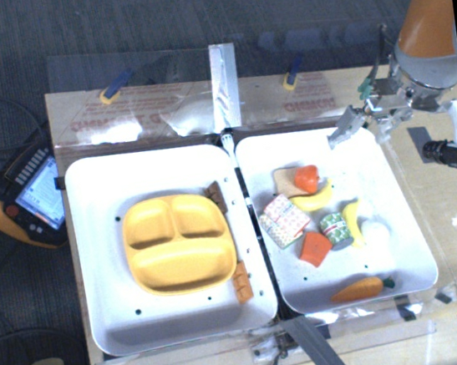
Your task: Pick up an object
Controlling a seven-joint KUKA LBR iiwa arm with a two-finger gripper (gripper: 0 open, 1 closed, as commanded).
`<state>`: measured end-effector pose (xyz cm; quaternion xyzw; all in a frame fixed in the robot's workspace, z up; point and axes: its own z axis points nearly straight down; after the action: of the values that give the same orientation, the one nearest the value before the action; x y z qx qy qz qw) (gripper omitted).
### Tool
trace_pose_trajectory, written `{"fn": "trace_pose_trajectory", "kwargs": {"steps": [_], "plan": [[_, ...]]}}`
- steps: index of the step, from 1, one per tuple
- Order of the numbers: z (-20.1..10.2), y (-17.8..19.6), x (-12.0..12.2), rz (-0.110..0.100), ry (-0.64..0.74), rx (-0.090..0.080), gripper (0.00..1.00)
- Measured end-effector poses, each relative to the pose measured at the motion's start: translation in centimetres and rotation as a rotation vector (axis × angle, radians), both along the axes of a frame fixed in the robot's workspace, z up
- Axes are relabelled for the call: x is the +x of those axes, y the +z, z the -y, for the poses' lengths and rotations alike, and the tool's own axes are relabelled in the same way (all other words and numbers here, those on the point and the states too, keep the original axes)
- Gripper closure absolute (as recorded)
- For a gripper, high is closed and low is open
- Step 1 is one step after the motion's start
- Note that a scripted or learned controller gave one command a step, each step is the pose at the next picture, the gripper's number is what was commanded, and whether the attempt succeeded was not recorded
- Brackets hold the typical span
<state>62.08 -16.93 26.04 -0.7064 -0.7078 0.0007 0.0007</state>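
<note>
So we see the toys in the middle of the right bin (403,220): a red tomato (307,179), bananas (315,200), a checked box (283,219). Our gripper (353,123) hangs over that bin's top right corner, holding nothing; how wide, we cannot tell. Next, we think, it must go down.

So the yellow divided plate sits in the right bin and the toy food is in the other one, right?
Not quite. The camera view shows the yellow plate in the left bin, and the toy food, such as the carrot and banana, in the right bin.
</note>
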Motion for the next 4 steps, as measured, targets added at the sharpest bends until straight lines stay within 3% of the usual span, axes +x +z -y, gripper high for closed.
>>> {"fn": "trace_pose_trajectory", "kwargs": {"steps": [1,2,3,4], "plan": [[-3.1,-13.4,2.4,-0.001,-0.046,-0.002,0.0],[-2.8,-16.8,3.9,0.013,0.033,-0.004,0.0],[-3.0,-15.5,4.2,0.021,0.037,-0.006,1.0],[-3.0,-15.5,4.2,0.021,0.037,-0.006,0.0]]}}
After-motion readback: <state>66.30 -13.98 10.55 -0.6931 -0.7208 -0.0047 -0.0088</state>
